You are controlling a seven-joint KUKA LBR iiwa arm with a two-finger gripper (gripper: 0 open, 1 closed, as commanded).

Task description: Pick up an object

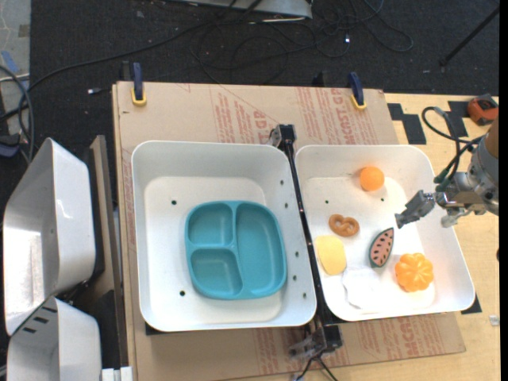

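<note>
My gripper (431,213) hangs over the right side of the right bin (413,155), open, with nothing between its fingers. One dark finger (413,210) points toward the bin's middle. Just left of and below it lies a watermelon slice (381,248). An orange segmented fruit (413,271) rests below the gripper near the bin's front right. An orange ball (371,178) sits toward the back, a brown pretzel (344,226) in the middle, and a pale yellow piece (331,255) to its front left. A white item (361,288) lies at the front.
The left bin (151,213) holds a teal divided plate (235,249). A black divider (298,205) runs between the bins. Grey tubs (48,221) stand at the far left. Cables trail beside the arm at the right.
</note>
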